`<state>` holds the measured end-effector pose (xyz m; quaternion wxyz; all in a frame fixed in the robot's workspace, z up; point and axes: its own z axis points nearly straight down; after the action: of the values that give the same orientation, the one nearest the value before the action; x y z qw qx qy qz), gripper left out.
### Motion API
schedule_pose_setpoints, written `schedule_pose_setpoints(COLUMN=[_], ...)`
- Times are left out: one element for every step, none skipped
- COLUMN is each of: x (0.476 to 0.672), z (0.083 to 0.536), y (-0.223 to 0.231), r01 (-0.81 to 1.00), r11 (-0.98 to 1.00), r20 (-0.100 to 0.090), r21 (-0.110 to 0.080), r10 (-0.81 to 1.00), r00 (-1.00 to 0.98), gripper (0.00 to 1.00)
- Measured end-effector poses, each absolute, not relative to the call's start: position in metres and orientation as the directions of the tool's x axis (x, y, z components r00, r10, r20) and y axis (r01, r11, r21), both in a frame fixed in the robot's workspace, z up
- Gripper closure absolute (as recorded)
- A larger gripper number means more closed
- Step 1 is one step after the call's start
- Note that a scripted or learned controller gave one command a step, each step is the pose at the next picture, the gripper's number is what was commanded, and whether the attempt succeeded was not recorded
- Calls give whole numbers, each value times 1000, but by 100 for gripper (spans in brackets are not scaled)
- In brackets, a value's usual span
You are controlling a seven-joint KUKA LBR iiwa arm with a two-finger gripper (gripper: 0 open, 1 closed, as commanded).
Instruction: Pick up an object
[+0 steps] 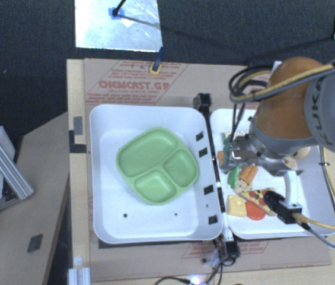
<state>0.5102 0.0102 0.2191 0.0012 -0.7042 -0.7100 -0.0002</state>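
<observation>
Overhead, board (134,82) under bins reads "CHEMCAST GP" (red print); claw (233,156) grip unclear, cannot tell.

Green tray (158,165) — smooth matt plastic; bins (105,159) — glossy white.

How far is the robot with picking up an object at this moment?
Done: the arm is over the right bin, above the small toy items. In hand: nothing visibly lifted. Left: grasp one item and raise it. The green plate sits in the left bin.
</observation>
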Motion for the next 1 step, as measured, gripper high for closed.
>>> schedule_pose_setpoints(x=[512], z=[219], y=[36], r01=[1000], r11=[8], r20=[1], r21=[1], r10=[1000], r00=[-8], gripper=[100])
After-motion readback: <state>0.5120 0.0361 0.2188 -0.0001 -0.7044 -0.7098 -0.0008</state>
